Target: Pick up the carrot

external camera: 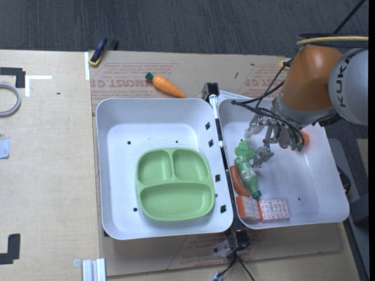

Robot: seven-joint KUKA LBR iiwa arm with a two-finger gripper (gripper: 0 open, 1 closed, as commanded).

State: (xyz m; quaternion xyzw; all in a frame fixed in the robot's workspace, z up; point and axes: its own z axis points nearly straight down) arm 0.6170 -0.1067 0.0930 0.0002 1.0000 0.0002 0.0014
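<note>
One carrot point(166, 85) outside both bins, tool point(265, 151) (fingers unclear) over right bin point(316, 186)

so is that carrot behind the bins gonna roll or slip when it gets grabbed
The carrot looks like a stiff plastic toy, so it probably won't flex. Its tapered, rounded body lies flat on the cardboard, so a nudge may roll it. The smooth surface could slip from a pinch near the narrow tip.

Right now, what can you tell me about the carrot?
The carrot is a small orange toy, plastic by its look, with a green leafy stub at its left end. It lies on its side, slanting down to the right, on the brown cardboard behind the left bin, outside both bins. Nothing touches it.
</note>
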